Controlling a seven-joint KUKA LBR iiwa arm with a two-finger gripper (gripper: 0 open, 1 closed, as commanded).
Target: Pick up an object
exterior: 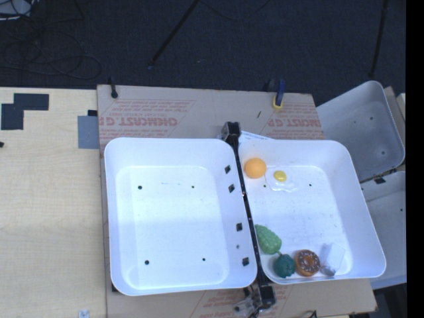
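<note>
The right bin (351, 197) holds all the objects. An orange ball (255, 168) lies at its far left corner, with a fried-egg toy (281, 179) just to its right. Near the front edge sit a light green lumpy piece (268, 239), a dark teal round piece (285, 265), a brown sprinkled doughnut (307, 262) and a pale clear object (333, 257). The doughnut touches the teal piece. Nothing hangs over the bins.
The left bin (112, 197) stands beside the right one, joined by a black divider with clips (238, 197). Both rest on brown cardboard (165, 114) on a wooden bench. A grey panel (361, 128) leans at the far right.
</note>
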